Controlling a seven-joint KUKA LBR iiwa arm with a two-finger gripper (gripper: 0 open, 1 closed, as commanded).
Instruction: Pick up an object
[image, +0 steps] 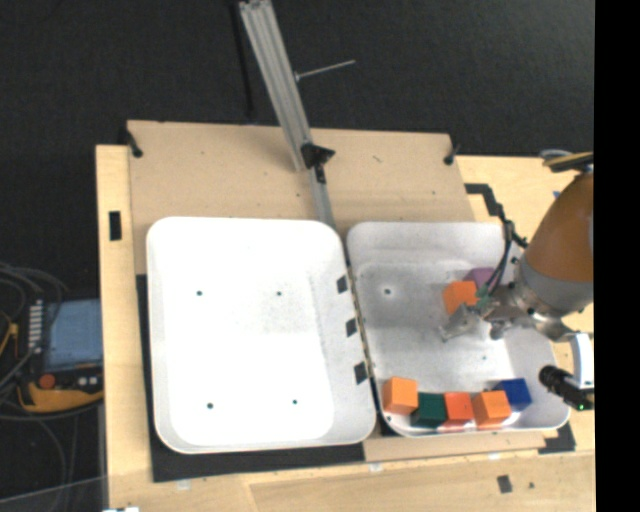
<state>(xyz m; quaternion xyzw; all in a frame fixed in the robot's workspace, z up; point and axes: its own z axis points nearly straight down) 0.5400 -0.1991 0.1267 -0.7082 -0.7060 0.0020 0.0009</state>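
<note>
The hand (470, 322) hangs low over the middle of the right bin (400, 250), reaching in from the right on the grey arm (560, 255) with its orange band. An orange block (460, 295) sits right at the hand, just up and to the left of the fingertips, so close that it appears to touch them. Whether the block is actually between the fingers or only beside them cannot be told from this angle, and the fingers' spread is likewise unclear. A small purple block (482, 274) lies just behind the orange one, on the far side of the hand, partly hidden by the wrist.

The other objects lie well apart from the hand, lined up along the near wall of the same bin. From left to right below the hand: an orange cube (402, 393), a dark green cube (431, 407), a second orange cube (458, 405), a third orange cube (492, 405), and a blue cube (515, 392) at the right end. These five sit touching or nearly touching in a row.

Far to the left of the hand, the left bin (250, 330) rests beside the right one on the tan worktop (230, 170). A slanted metal pole (285, 90) rises beyond the bins, up and left of the hand.
</note>
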